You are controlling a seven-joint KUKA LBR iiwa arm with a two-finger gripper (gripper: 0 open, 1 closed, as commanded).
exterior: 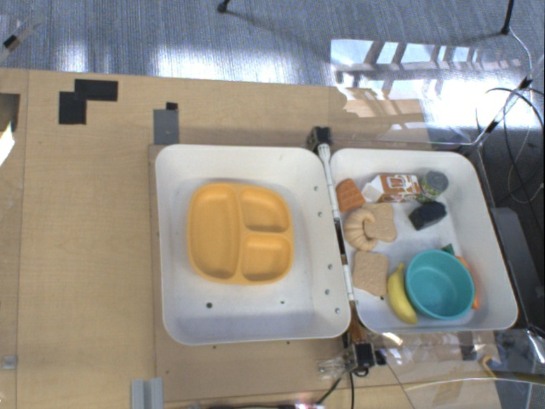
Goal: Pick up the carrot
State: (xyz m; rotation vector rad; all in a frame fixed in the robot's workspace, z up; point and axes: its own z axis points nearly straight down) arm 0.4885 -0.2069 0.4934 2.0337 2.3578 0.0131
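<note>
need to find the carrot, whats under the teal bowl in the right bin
An orange sliver, possibly the carrot, pokes out at the teal bowl's right rim, and a yellow banana at its left. The rest is covered.

Lab: bench (85, 271) w/ bins (247, 164), cables (511, 118).

Arm pose and tool state: indeterminate from this one slanted view from above.

The teal bowl (438, 285) covers most of the carrot (473, 286), leaving me an orange sliver at its right rim. It also overlaps the banana (399, 294). The label on the small packet (398, 186) is too small for me to read.
</note>
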